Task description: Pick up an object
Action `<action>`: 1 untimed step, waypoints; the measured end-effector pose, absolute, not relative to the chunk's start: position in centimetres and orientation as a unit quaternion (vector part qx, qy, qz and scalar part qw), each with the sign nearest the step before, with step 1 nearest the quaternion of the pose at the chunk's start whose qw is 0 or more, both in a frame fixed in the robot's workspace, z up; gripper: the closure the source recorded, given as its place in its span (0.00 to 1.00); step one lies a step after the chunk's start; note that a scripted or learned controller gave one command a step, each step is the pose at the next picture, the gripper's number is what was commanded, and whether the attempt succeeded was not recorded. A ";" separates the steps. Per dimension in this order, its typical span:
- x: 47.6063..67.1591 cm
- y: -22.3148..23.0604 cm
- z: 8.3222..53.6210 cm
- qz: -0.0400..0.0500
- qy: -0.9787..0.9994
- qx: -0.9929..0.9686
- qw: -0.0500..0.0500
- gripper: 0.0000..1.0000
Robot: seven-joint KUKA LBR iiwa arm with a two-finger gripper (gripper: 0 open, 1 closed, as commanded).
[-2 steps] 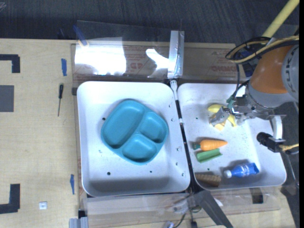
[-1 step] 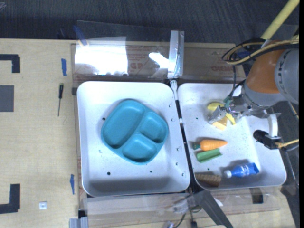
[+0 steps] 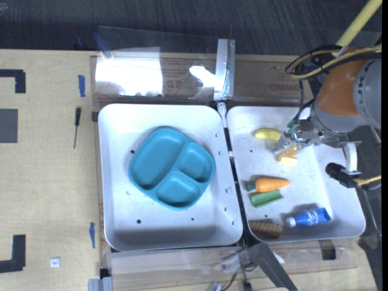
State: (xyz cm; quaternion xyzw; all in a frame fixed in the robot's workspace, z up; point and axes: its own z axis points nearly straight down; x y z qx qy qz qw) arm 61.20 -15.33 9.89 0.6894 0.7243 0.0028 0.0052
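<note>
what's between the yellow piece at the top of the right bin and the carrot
In the camera view, a small pale wedge-shaped piece lies between the yellow piece and the carrot, just below the gripper.

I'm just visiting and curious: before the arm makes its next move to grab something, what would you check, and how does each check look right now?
1. Gripper is over the right bin: ok.
2. Something within reach: yellow piece and pale piece lie close beside it: ok.
3. Fingers open: cannot tell.
4. Anything already held: cannot tell.
5. Carrot, green piece and bottle lie apart from the gripper: ok.
6. Blue divided tray sits in the left bin, out of the way: ok.
</note>
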 end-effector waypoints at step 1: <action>60.2 -7.3 18.7 0.003 0.673 0.739 0.002 1.00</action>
